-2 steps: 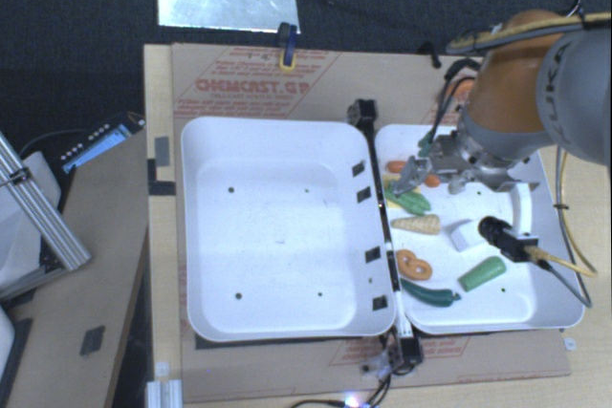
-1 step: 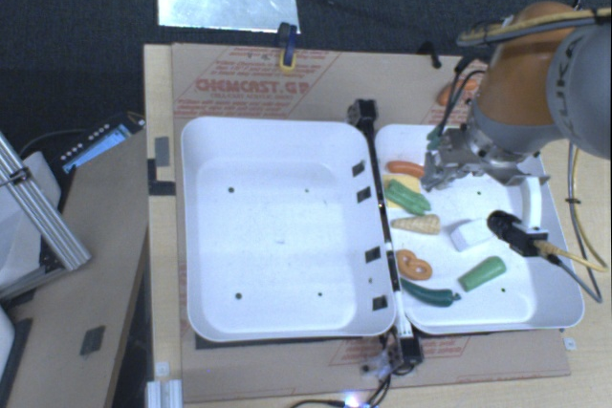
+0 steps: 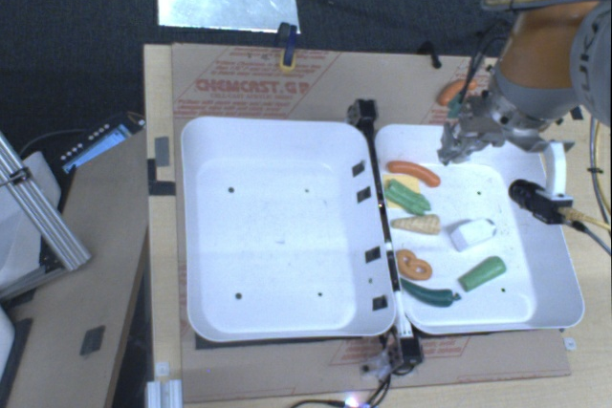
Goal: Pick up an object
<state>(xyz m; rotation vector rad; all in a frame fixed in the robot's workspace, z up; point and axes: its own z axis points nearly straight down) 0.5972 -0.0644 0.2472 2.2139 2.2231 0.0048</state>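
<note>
The end effector is hovering above the right bin's far edge; whether it is wide or narrow cannot be told. The orange sausage is lying nearest, touching the green pod. A descent risks nudging both, spoiling the grasp.

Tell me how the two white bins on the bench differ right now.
The right bin holds a scatter of small items: an orange hot dog, a green pea pod, a corn cob, a pretzel and a white block; the left bin shows just its bare white floor. The end effector hangs over the right bin's far edge, not the left bin. Both are shallow, white, similar in size and lie side by side.
</note>
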